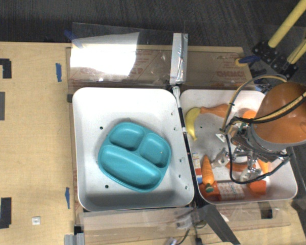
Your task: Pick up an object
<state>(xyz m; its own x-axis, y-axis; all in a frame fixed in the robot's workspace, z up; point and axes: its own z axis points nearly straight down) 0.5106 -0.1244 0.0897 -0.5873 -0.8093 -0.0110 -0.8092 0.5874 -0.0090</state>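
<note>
Two white bins share the worktop: the left bin (86, 137) holds a teal divided plate (135, 155), the right bin (290, 185) toy food. Among it, low over a carrot (207, 170), hangs the pincer (240, 160), presumably seeking a grasp; its state I cannot tell.

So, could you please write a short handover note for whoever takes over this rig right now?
Hand: low in the right bin, among the clutter; whether it is open or shut can't be seen.
Things: right bin holds a carrot, a yellow piece and other orange items. Left bin holds a teal divided tray.
Done: no visible grasp.
Left: grasp one object and lift it.
</note>
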